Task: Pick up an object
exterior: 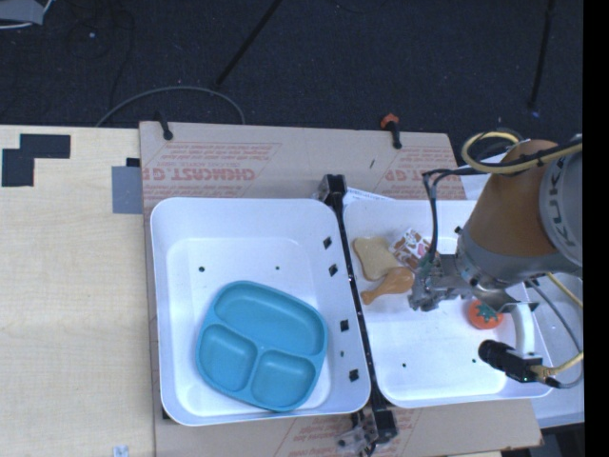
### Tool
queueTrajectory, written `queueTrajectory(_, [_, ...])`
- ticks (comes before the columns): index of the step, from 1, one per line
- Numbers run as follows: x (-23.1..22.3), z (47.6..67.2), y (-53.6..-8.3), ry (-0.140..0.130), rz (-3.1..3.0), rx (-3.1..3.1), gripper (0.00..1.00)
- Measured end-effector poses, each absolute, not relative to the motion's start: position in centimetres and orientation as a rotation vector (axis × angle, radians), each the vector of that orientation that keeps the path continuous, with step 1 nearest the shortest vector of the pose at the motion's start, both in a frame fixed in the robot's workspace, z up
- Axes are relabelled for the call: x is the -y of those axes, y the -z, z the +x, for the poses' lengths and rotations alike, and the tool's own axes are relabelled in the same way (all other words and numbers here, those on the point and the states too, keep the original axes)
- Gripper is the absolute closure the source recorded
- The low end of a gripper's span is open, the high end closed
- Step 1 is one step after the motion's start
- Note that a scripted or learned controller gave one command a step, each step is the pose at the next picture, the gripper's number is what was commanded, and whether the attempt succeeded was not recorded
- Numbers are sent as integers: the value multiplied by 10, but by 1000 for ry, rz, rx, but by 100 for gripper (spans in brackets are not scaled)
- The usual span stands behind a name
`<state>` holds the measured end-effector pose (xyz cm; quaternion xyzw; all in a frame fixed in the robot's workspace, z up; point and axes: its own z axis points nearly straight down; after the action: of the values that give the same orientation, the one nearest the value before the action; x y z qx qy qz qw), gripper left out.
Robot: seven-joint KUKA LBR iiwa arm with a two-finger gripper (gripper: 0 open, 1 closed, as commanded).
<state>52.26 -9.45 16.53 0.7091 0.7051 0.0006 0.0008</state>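
A blue plate (262, 344) lies in the left bin (190, 227). In the right bin (428, 374), a tan toy (379, 272) lies just beside the end effector (422, 293). I cannot tell if that is apart or together. A small orange thing (481, 316) sits further right.

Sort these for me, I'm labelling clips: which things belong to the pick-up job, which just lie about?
Job, likely: gripper; brown stick and tan piece beside it; right bin.
Lying about: blue divided plate in the left bin; patterned packet; orange round thing.
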Motion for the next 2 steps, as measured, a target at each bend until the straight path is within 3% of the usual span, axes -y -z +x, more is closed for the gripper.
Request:
queueTrajectory(1, [105,525,-222,-2,2223,-2217,100])
queueTrajectory(2, [107,525,-233,1,2222,-2222,100])
